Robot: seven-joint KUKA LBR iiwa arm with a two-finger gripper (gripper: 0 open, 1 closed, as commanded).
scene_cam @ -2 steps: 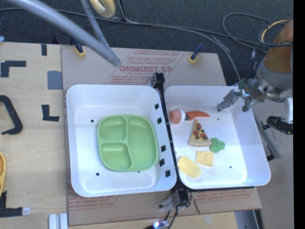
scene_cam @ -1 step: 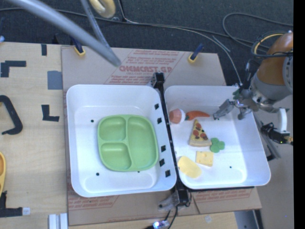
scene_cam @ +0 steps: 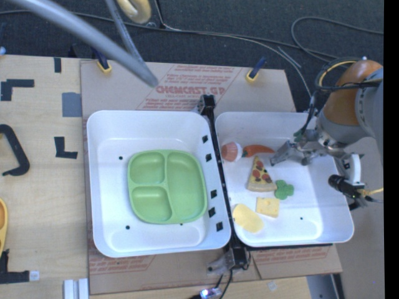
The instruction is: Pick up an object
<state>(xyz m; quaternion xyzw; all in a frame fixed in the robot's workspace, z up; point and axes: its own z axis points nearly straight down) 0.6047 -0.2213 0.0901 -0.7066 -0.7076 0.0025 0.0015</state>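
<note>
The right bin point(scene_cam: 324, 229) holds several toy foods: a pizza slice point(scene_cam: 260, 175), an orange carrot point(scene_cam: 258, 149), a pink-and-white round piece point(scene_cam: 231, 151), a green leafy piece point(scene_cam: 284, 190), a yellow cheese square point(scene_cam: 269, 207) and a pale yellow oval point(scene_cam: 248, 218). My gripper point(scene_cam: 290, 159) hangs over the upper right part of this bin, just right of the carrot and above the green piece. Its fingers are spread open and nothing sits between them. The grey arm with its orange band point(scene_cam: 353, 73) comes in from the right.
The left bin point(scene_cam: 106, 129) carries a green divided plate point(scene_cam: 167, 186). A black divider point(scene_cam: 215, 167) runs between the two bins. Cables cross the dark floor behind the bench, and a grey pole point(scene_cam: 81, 27) slants over the upper left.
</note>
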